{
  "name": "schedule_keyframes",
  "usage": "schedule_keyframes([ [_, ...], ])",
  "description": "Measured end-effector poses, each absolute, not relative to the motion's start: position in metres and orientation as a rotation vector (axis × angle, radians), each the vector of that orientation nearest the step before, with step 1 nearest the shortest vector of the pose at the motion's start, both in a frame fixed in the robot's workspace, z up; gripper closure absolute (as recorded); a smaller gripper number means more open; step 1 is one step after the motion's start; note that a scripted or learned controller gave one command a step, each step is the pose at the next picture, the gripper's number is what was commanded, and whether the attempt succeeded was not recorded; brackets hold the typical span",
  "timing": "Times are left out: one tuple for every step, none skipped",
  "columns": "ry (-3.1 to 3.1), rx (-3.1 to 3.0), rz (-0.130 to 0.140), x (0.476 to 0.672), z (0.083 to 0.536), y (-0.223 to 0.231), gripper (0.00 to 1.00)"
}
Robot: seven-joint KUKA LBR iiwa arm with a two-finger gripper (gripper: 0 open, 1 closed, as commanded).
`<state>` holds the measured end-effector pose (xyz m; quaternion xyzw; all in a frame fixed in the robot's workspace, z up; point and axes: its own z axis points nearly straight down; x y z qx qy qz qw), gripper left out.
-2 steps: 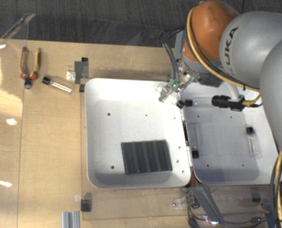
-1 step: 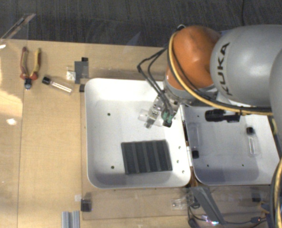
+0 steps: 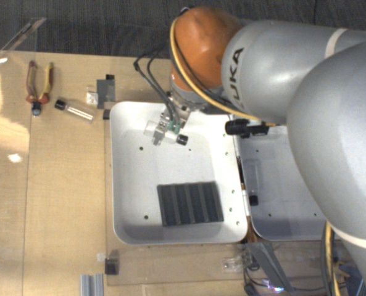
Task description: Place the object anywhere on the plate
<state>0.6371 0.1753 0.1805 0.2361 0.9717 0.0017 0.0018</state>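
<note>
Arm (image 3: 281, 73) overhead — gripper (image 3: 165, 130) above dark ribbed plate (image 3: 189, 203).

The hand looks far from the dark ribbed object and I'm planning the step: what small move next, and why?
Probably shift the hand toward the near end of the left bin, until it is over the dark ribbed object. The hand sits near the bin's far wall, apart from the object, which lies flat and untouched by the near wall. No plate is recognisable here.
</note>
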Motion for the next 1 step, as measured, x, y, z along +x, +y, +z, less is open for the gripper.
schedule_keyframes([
  [3.036, 0.791, 0.006, 0.6265, 0.1525, 0.2367, 1.00],
])
